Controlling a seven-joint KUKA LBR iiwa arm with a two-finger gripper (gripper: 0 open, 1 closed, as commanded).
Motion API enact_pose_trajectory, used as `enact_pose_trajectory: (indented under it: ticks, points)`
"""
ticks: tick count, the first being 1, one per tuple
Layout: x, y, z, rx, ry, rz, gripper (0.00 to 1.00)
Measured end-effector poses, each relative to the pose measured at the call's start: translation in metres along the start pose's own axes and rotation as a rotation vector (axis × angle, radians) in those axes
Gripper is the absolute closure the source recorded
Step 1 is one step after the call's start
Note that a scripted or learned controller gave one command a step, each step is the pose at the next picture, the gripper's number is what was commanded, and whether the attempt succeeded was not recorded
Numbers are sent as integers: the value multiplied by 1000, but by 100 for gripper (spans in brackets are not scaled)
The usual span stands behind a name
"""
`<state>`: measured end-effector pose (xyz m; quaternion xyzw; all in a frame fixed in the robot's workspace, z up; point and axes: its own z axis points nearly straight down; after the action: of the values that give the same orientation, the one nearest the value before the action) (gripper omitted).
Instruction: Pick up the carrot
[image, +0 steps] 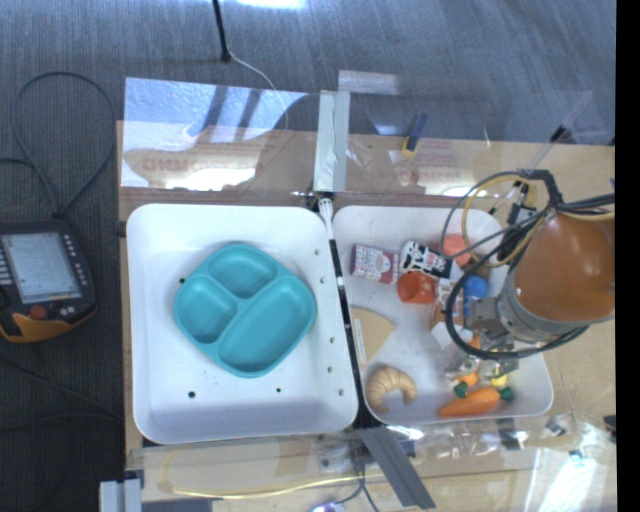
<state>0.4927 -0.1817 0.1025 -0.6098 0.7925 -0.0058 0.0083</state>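
The arm (555, 270) hides the gripper and part of the right bin (400, 340).

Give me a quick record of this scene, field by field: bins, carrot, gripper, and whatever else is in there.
left bin: holds a teal divided plate
right bin: holds the carrot, croissant, small cartons
carrot: lying flat near the front wall
gripper: just above the carrot, wrapped in cables
croissant: left of the carrot, apart from it
cartons: pink one, black-and-white one, toward the back
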Motion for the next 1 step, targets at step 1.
enact_pose_trajectory:
  ticks: [1]
  points:
    - [-3, 0, -8, -1, -3, -1, 100]
